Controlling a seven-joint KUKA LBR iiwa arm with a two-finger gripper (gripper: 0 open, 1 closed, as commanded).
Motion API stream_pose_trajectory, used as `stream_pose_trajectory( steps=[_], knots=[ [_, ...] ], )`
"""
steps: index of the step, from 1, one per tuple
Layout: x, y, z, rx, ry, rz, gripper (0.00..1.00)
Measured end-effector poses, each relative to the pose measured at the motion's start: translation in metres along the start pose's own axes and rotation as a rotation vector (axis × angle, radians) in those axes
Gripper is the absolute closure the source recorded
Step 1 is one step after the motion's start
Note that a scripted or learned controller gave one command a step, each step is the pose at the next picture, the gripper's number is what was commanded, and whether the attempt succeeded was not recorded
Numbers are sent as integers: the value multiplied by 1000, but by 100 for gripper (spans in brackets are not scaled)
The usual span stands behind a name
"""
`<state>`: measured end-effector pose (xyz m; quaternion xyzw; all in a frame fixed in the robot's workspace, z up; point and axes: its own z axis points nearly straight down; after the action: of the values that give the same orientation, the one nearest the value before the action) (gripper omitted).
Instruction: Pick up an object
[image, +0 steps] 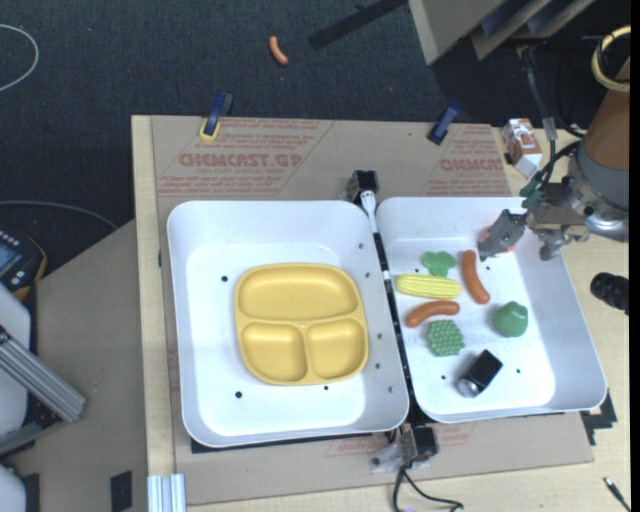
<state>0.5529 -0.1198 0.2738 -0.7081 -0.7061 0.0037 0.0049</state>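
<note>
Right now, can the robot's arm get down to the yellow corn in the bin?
Probably yes. The gripper hovers over the right bin, and the corn lies uncovered nearby. A sausage and green broccoli sit close beside it, so it could bump them.

Out on the dark floor beyond the desk (330, 160) lies one small orange piece (278, 50), well apart from everything else, with a thin cable loop (20, 50) at the far left. Along the desk's far edge we've got a blue and yellow clamp (213, 117) on the left and a dark blue clamp (443, 123) on the right, both gripping the brown sheet printed with red lettering. A black clip (364, 186) sits at the far end of the seam between the bins, and wires (420, 490) trail off the near end.
</note>
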Motion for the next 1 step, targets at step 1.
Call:
stream_pose_trajectory(
  steps=[1],
  knots=[
    [0, 2, -7, -13, -2, -3, 0]
  ],
)
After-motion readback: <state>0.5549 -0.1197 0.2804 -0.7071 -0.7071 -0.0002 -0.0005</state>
